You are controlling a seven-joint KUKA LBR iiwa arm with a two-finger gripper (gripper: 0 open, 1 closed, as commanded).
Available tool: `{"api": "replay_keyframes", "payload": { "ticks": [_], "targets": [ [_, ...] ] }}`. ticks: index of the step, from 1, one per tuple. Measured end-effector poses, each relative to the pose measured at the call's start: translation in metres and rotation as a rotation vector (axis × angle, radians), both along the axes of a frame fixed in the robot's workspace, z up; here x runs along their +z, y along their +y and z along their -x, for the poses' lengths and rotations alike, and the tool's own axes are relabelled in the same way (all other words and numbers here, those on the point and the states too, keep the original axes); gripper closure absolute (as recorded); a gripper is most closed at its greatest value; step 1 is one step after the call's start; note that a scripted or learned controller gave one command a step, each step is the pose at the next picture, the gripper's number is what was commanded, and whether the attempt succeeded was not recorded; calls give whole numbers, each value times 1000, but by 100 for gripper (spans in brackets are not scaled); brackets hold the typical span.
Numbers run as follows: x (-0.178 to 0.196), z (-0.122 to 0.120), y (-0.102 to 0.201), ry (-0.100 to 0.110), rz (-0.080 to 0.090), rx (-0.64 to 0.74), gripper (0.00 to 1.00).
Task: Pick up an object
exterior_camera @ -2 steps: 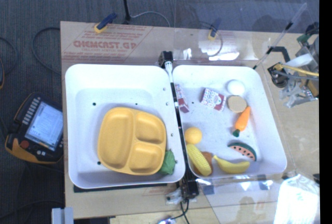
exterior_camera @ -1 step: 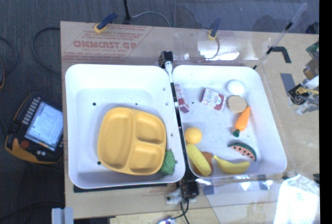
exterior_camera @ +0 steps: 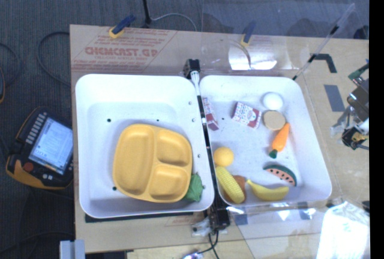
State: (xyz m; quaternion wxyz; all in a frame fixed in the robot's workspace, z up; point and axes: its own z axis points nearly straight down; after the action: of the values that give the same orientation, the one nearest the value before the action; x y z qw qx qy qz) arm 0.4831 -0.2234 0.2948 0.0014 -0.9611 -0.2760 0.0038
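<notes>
Off past the right bin (exterior_camera: 312, 132), my claw (exterior_camera: 358, 126) hung at the frame's edge, touching nothing I could see; too small to tell if it was apart. Carrot (exterior_camera: 279, 139) and banana (exterior_camera: 267, 190) lay inside the bin.

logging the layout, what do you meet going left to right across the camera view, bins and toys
left bin → yellow tray → green toy → lemon → small carton → carrot → right bin's far wall
</notes>
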Motion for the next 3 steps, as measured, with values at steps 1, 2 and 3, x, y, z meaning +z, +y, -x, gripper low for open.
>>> {"api": "replay_keyframes", "payload": {
  "ticks": [1, 2, 3],
  "targets": [
    [-38, -46, 1, 0, 0, 130, 100],
    [-28, -47, 2, 2, 0, 133, 100],
    [-20, -47, 2, 7, 0, 135, 100]
  ]
}}
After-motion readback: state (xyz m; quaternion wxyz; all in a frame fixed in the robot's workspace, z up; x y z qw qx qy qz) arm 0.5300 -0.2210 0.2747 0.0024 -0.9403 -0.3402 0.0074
